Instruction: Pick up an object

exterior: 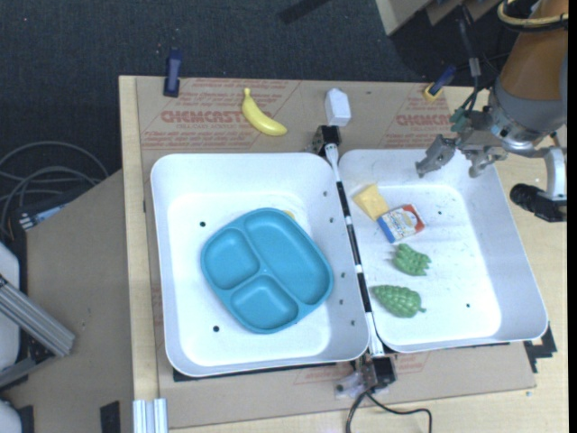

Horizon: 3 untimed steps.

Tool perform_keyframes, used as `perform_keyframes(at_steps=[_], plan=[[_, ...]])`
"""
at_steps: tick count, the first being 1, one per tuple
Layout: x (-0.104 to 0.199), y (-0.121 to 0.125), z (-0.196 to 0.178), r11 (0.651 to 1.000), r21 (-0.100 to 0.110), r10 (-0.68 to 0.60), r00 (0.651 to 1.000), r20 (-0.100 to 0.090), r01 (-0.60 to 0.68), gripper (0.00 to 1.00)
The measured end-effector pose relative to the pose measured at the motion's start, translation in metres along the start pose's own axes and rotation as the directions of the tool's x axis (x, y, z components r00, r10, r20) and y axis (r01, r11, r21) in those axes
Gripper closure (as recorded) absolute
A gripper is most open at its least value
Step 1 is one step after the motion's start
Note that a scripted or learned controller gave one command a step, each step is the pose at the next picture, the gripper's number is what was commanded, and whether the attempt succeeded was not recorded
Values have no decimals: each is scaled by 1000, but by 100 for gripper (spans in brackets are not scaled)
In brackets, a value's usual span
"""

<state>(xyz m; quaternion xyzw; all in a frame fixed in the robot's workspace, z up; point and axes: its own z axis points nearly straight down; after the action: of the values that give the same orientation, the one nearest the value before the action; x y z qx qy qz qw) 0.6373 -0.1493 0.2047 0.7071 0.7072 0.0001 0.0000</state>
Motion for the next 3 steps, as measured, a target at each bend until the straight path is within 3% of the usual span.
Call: perform_keyframes(at_steps=[1,2,3], plan=[[23,-56,82,1000,3,1,1000,-1,-1,0],[58,-86,121,1000,3,0,1000,-2,0,0],[58,-85,110,1000,-1,1,1000,0,-1,100]])
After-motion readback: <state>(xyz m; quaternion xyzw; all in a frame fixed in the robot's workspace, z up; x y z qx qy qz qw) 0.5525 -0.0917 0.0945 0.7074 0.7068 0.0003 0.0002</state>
